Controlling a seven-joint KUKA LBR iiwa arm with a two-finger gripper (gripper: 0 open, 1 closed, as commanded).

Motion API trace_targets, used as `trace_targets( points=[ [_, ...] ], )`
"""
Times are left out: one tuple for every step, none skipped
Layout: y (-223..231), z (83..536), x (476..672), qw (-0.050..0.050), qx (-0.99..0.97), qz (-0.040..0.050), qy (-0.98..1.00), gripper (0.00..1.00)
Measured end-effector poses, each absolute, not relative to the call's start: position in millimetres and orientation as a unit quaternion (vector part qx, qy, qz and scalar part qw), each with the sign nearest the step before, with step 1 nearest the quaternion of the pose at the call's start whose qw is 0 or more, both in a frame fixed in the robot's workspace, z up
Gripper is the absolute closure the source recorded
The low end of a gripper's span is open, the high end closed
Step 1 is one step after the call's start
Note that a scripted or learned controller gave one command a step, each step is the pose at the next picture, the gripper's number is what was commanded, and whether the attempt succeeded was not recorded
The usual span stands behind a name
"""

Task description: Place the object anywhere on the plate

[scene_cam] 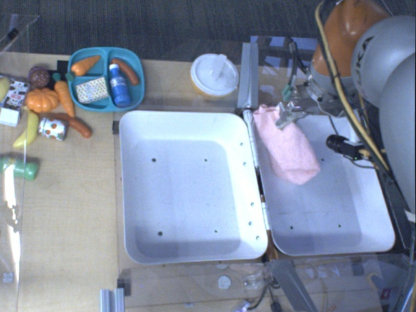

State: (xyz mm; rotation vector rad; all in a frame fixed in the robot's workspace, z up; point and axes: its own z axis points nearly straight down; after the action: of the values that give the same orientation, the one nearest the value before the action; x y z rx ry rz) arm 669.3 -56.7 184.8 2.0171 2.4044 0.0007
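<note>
Pink cloth (289, 147) is pinched at its upper edge by the gripper (286, 117) — it hangs below the fingers, probably lifted for carrying to a plate.

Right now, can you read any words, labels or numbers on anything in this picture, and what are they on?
No text is legible.
Small can: printed wrapper, too blurred to read.
Cards at the bench's left edge: printed, too small to read.
Blue bottle in the teal divided plate: white band, nothing readable.
Pink cloth, white lid, both bins: no markings visible.
</note>
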Motion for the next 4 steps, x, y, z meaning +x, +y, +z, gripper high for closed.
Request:
trace_targets(
  points=[
    [-55.2,225.5,670.7,0.002,0.639,0.0011,0.769,1.00],
    [-8.0,230.7,647.2,0.002,0.471,0.0013,0.882,1.00],
    [49.7,223.0,634.6,0.001,0.285,0.0011,0.959,1.00],
    [89.3,228.5,620.8,0.002,0.089,0.0015,0.996,1.00]
  ],
)
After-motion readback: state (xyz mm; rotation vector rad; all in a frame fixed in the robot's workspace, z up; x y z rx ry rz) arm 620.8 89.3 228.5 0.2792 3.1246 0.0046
